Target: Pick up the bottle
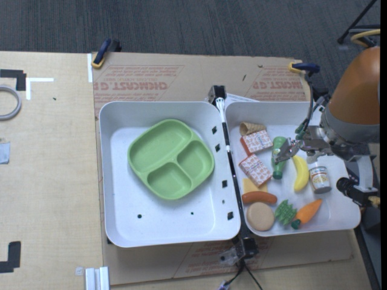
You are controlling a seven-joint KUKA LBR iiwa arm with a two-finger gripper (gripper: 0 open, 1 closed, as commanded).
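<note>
The green bottle (279,162) lies in the right bin (338,222), near its middle, with its long side running toward the front. My gripper (286,153) reaches in from the right, and its tip sits over the bottle's upper half, overlapping it in this view. From this angle I cannot tell whether it touches the bottle. The orange-banded wrist (358,89) hangs above the bin's right side.
Around the bottle are two red-and-white cracker packs (256,156), a banana (300,173), a small can (319,179), a sausage (259,198), a bun (260,216), a carrot (308,212) and a green toy (284,211). The left bin (121,222) holds a green divided plate (171,159).
</note>
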